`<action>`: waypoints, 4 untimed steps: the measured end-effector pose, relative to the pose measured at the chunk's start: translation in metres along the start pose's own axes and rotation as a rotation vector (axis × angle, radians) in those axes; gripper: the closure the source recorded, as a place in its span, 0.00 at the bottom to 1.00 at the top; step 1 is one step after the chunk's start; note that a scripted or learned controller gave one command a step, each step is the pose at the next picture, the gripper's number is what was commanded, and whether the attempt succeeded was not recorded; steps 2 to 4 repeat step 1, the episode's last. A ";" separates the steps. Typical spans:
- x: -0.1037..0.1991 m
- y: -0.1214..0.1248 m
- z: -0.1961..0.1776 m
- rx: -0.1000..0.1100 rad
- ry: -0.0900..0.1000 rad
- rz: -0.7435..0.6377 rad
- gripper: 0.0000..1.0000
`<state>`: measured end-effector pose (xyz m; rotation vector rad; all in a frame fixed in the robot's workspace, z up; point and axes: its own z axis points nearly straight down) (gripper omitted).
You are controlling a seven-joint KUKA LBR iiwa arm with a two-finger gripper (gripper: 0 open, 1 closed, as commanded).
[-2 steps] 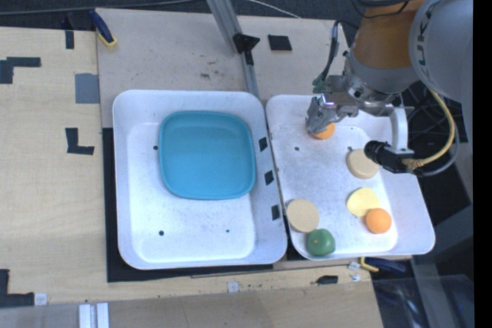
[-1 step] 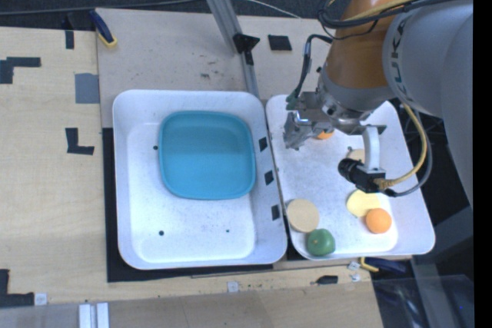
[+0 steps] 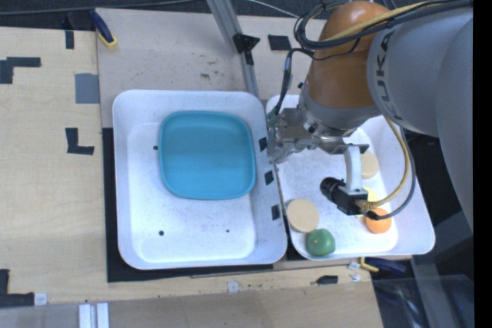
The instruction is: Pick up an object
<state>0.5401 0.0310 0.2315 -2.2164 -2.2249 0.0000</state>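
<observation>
The bench (image 3: 46, 165) carries two white bins, and the grey arm (image 3: 415, 65) hangs over the right bin (image 3: 407, 238). Its pincer (image 3: 283, 136) sits just beside the wall shared with the left bin (image 3: 138, 242). Whether it is open or closed, I cannot tell.

Toward the view's left of the pincer lies a blue square plate (image 3: 206, 154). Below the pincer in the view lie the likely targets: a tan round disc (image 3: 302, 215), a green ball (image 3: 320, 242) and, further right, a small orange piece (image 3: 377, 225).

The risk, I think, is that the pincer is so close to the wall that it may strike the rim. It may also close on nothing, because the small things lie apart from it.
</observation>
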 end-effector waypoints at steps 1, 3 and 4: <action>0.044 -0.018 -0.007 0.000 0.000 -0.001 1.00; 0.044 -0.018 -0.007 0.000 0.000 -0.001 1.00; 0.044 -0.018 -0.007 0.000 0.000 -0.001 1.00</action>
